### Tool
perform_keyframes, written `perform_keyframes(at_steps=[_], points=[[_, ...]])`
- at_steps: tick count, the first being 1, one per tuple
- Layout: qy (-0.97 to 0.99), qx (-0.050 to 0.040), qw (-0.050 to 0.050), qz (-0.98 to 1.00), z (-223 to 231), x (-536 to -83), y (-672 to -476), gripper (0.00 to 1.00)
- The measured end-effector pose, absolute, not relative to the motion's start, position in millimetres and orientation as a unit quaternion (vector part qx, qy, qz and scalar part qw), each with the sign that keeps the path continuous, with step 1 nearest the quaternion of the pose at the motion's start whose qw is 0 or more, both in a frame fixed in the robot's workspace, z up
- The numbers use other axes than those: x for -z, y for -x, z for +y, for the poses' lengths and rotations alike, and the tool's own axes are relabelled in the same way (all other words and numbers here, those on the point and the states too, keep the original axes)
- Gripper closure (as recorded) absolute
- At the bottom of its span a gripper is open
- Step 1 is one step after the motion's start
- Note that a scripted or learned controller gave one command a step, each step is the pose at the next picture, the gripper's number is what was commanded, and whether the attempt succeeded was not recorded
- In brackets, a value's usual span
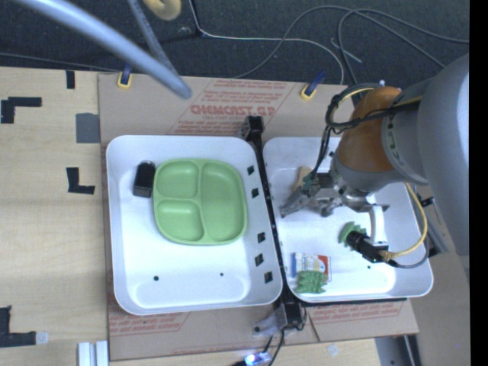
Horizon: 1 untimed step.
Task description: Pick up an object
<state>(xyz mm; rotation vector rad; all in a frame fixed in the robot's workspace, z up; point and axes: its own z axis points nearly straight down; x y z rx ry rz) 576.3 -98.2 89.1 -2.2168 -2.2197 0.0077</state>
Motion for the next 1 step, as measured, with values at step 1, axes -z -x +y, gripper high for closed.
perform_keyframes(at_steps=[1], points=[[0.706, -0.0011, 0.002, -0.708, -97.3, -102.4, -577.1, 1.00]])
